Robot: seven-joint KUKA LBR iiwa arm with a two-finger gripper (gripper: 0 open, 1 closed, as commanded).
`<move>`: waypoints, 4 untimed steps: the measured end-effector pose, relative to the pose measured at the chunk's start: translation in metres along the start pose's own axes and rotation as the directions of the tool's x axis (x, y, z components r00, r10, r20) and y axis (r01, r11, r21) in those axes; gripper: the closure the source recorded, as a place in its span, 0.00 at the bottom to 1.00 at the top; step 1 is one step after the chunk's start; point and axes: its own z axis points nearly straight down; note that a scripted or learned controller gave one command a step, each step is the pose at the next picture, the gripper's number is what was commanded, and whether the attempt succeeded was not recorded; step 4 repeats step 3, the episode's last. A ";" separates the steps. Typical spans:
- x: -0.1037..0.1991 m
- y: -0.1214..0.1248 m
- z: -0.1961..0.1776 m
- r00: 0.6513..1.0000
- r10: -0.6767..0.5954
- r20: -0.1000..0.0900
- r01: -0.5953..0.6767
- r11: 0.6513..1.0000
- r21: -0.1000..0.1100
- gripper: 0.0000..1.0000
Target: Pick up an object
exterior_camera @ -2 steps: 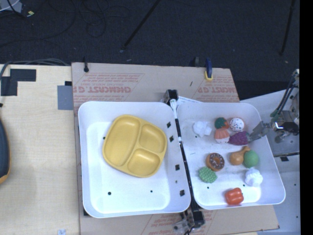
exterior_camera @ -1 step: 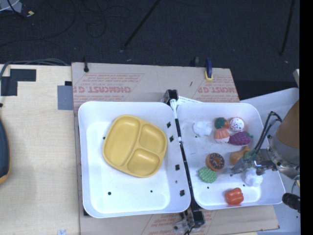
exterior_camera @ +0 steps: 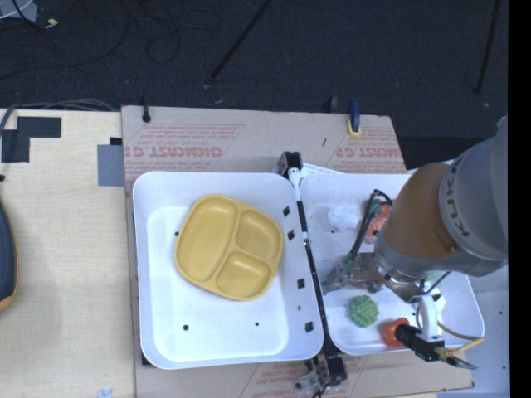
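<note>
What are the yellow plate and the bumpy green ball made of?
The yellow plate looks like hard plastic: one even colour, a smooth, slightly shiny surface, and three moulded sections with rounded edges. The green ball looks like soft rubber or plastic, since its surface is covered in little bumps, but the picture is too blurry to be sure. Both sit in white bins that look like plastic too.

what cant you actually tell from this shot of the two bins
- Gripper: in the camera view the arm covers its own wrist, so whether the jaws are open, shut or holding anything cannot be told.
- Right bin: the arm hides much of its floor.
- Orange item by the arm: mostly covered, its kind unclear.
- White object: too pale against the bin to identify.
- Green ball and orange-red object: too small for detail.
</note>
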 end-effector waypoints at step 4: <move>0.084 -0.032 -0.258 1.000 0.004 0.000 -0.004 1.000 -0.009 1.00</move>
